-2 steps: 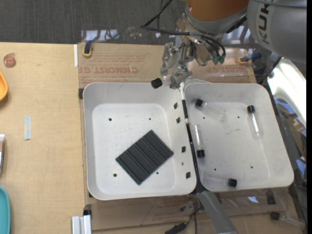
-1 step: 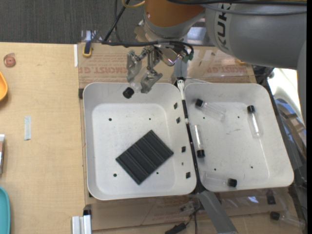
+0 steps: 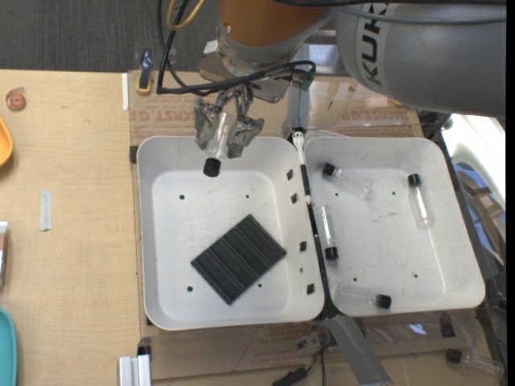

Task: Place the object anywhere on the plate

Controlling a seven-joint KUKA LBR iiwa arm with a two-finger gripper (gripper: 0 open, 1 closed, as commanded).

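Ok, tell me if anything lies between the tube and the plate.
Nothing visible does. The tube, between the fingers of the gripper, hangs over the back corner of the left bin. The plate lies in that bin, with bare floor between them. The other tubes lie in the right bin.

One fixed camera looks down, slanted, on both bins [image 3: 153, 240] (arm [image 3: 418, 39] enters right).

You see: clear plastic tube with black cap [image 3: 214, 153] between the jaws | black ridged rectangular plate [image 3: 239, 258] below them | shallow white bins [image 3: 153, 240].
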